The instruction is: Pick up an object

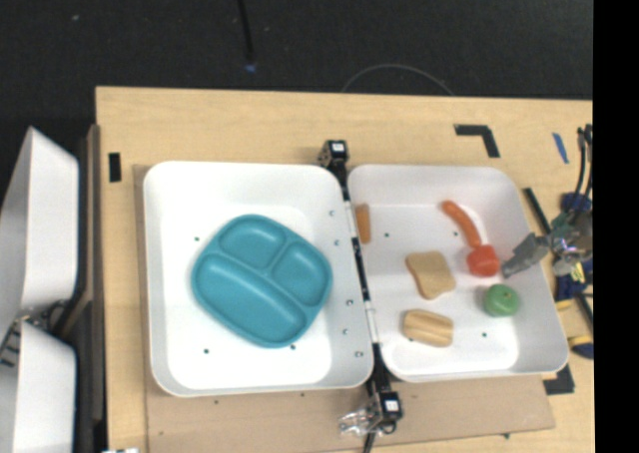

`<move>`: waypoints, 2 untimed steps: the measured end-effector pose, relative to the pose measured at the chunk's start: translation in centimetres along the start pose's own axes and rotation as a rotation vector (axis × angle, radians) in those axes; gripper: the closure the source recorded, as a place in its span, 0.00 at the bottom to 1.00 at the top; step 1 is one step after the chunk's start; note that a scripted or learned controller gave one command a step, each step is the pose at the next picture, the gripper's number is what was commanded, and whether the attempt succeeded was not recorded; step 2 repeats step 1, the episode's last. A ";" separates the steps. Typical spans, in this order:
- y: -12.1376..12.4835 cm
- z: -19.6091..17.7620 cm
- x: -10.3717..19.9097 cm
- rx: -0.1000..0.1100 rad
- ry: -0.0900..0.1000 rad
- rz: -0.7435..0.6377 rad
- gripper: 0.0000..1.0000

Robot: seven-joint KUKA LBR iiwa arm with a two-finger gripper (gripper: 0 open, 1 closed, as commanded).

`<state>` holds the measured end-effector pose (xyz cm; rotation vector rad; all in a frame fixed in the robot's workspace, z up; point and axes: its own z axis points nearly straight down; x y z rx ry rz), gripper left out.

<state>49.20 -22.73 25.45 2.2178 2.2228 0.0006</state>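
We see the gripper (521, 258) over the right bin (399, 351), just right of the red tomato (483, 261). Around that tomato lie an orange sausage (461, 221), a green apple (501, 300), and a bread slice (431, 273).

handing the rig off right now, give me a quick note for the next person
Gripper: low at the right bin's right side, just beside the red ball; nothing seen between its fingers.
Right bin also holds the green ball, orange sausage, two tan bread pieces and a small brown piece by its left wall.
Left bin: teal divided plate.
Done: nothing lifted.
Left: grasp and lift one object; the red ball looks nearest.
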 end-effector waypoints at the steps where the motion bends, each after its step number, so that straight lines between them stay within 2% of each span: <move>1: -0.1 4.3 0.4 0.004 0.000 0.003 0.00; 2: -0.1 4.3 0.4 0.004 0.000 0.003 0.00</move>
